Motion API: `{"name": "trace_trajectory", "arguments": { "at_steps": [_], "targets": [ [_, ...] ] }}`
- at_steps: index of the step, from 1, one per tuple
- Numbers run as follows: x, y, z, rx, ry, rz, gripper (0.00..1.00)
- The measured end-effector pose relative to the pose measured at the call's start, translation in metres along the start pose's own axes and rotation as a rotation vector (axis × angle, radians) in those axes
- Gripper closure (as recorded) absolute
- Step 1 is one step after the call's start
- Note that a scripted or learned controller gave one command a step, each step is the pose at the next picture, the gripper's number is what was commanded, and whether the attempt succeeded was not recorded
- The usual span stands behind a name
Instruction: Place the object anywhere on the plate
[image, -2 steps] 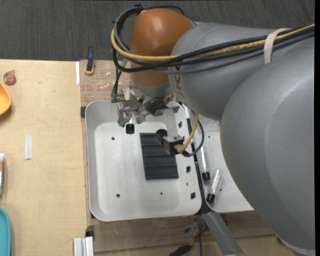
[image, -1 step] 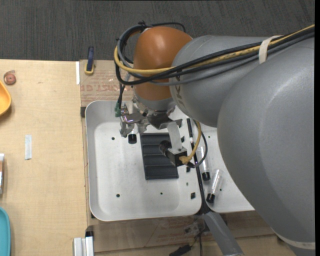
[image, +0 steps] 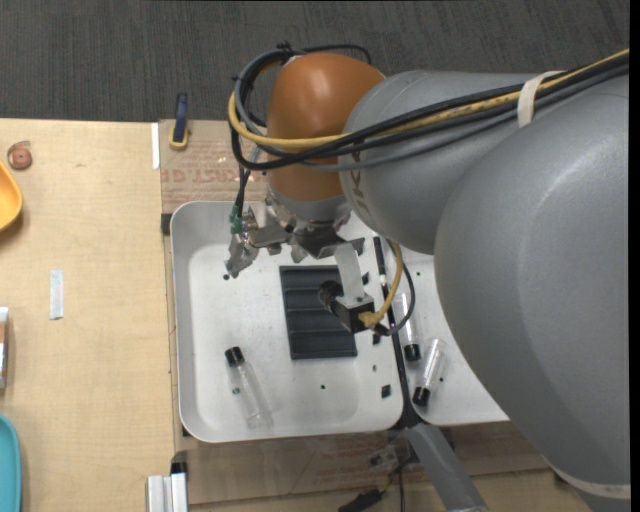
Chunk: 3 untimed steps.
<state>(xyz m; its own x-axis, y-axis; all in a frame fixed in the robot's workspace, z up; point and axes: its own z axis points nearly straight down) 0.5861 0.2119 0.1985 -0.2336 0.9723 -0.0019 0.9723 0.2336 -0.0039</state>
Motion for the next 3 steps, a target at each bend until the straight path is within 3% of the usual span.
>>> {"name": "trace_trajectory", "arguments": {
  "at_steps": [1,2,3],
  "targets": [
    [-0.004,0.033,0.022,-0.001,-0.001,0.337,0.00],
    [0.020,-0.018,0.108,0.001,0.000,0.384,0.00],
    [0.014,0.007,0.004,-0.003,0.000,-0.140,0.00]
  ]
}}
